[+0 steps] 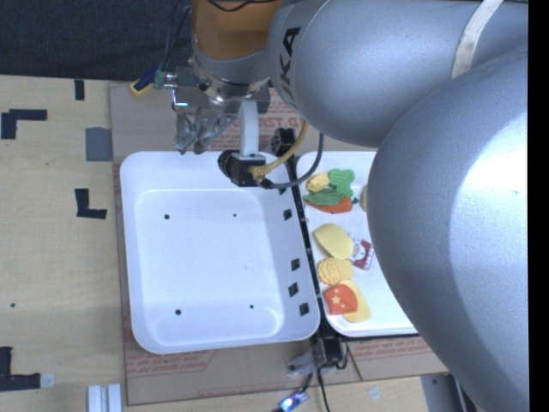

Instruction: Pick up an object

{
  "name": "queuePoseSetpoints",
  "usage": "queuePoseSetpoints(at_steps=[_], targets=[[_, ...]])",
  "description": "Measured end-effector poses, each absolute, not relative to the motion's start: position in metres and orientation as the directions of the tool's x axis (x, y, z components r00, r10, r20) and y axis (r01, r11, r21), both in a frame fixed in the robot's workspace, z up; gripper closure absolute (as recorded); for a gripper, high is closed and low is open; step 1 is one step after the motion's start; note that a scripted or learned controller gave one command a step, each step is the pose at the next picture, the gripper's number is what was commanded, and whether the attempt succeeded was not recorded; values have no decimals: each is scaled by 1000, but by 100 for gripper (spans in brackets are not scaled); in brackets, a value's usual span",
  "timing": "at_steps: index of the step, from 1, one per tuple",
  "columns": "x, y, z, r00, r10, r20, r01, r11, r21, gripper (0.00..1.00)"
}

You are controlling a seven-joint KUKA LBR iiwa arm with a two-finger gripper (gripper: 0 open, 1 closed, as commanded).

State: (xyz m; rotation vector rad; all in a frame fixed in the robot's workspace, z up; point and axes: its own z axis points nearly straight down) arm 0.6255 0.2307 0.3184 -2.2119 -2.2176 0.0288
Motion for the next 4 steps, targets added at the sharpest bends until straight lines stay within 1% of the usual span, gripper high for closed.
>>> queuePoseSetpoints(at_steps=[1, 2, 3, 4], targets=[[669, 229, 544, -4, 1000, 5, 1000, 4, 17, 100], [666, 201, 284, 1, 1000, -6, 1000, -1, -18, 100], [668, 235, 498, -6, 1000, 7, 1000, 6, 18, 100], [668, 233, 486, -2, 1000, -1, 1000, 2, -1, 0]])
